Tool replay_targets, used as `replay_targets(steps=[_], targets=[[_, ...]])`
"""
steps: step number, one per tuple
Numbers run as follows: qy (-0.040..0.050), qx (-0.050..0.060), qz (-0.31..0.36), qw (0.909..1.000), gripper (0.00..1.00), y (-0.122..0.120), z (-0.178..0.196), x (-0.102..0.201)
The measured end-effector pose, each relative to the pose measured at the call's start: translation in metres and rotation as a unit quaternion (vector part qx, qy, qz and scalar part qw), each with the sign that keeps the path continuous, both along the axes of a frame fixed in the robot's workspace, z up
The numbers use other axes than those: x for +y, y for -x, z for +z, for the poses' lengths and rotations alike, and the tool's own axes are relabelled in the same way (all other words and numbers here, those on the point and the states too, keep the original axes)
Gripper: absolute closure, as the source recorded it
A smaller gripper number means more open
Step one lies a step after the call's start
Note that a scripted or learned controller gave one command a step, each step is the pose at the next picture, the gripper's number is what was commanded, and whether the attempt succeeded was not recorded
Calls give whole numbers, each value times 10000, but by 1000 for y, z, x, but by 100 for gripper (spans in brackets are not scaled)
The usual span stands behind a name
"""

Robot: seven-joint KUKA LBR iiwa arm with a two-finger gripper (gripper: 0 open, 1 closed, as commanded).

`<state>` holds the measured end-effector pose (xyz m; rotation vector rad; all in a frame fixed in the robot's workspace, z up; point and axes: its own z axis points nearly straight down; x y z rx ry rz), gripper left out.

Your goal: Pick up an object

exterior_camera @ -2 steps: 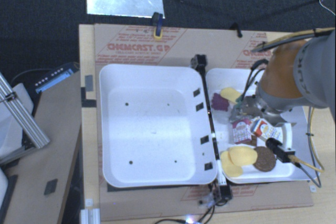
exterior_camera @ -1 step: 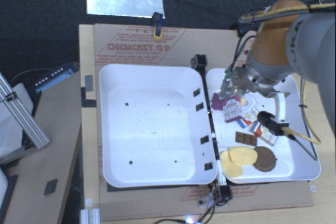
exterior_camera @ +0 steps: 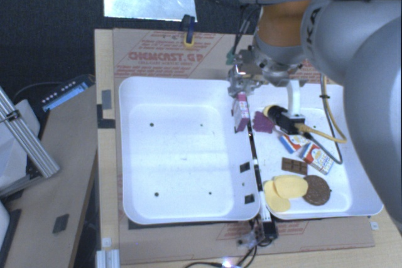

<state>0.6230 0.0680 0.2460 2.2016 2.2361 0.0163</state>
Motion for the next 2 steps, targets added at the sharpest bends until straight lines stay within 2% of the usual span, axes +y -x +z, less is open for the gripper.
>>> replay_targets(steps=[1,2], targets=[[25,25,-78,10000,100,4,44,-27],[2,-56,-33,10000,100,32,269,14]])
